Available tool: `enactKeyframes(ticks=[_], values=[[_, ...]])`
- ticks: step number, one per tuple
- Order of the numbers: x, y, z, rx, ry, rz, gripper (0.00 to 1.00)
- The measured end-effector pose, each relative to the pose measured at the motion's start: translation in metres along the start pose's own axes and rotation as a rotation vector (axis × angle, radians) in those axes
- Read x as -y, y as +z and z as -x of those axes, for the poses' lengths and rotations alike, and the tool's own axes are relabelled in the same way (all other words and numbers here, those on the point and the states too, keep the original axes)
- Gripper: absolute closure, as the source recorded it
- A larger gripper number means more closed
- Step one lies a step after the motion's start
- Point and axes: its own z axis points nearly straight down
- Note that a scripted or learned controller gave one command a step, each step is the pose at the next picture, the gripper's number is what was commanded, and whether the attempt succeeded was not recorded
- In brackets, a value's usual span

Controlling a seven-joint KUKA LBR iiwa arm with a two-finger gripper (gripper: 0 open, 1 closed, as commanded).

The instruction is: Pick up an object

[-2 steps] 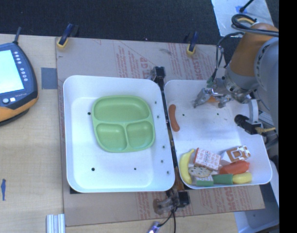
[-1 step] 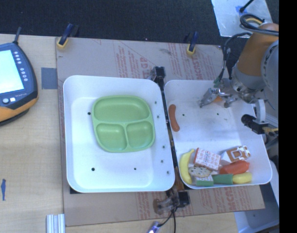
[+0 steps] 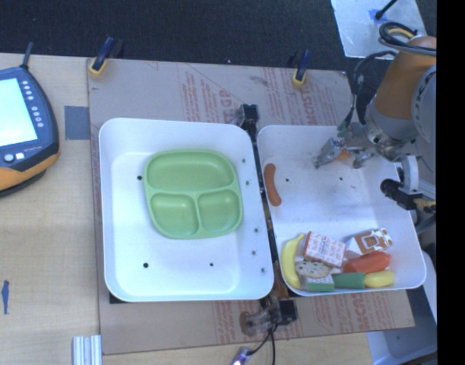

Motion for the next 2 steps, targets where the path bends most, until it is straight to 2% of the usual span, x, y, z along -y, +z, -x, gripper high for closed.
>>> enactKeyframes(ticks=[1,2], values=[[0.000,-0.090,0.009,-0.001,0.000,-0.003,0.00],[0.001,0.002,0.001,-0.002,-0.003,-0.008,0.00]])
